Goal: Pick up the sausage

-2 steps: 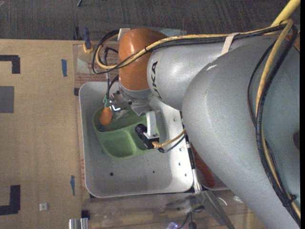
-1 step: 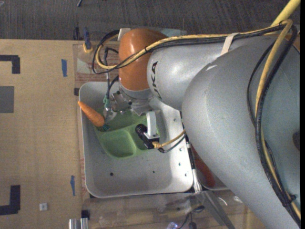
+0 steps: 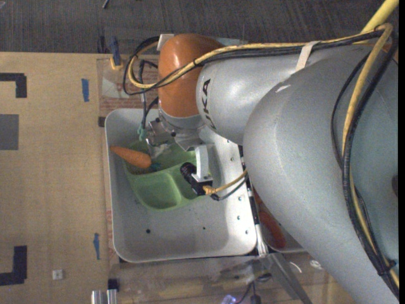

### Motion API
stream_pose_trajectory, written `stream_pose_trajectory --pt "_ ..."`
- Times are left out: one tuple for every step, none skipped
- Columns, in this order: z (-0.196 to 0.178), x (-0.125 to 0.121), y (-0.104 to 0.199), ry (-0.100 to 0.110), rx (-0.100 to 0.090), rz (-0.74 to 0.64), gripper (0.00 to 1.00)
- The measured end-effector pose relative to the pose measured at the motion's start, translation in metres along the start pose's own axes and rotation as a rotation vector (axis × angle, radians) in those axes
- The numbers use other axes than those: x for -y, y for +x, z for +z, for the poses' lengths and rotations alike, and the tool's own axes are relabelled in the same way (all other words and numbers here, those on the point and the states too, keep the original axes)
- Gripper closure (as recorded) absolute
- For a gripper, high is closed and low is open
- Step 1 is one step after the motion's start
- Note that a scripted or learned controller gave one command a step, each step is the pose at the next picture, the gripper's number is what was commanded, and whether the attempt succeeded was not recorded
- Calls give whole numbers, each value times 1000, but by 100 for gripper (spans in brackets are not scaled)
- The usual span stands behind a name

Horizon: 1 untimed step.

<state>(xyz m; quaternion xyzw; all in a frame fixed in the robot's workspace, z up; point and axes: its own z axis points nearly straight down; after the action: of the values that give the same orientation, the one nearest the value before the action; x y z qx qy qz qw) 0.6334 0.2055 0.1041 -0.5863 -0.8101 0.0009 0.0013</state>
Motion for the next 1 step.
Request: stream_pose_trajectory --pt "-8 -1 0 1 -1 3 100"
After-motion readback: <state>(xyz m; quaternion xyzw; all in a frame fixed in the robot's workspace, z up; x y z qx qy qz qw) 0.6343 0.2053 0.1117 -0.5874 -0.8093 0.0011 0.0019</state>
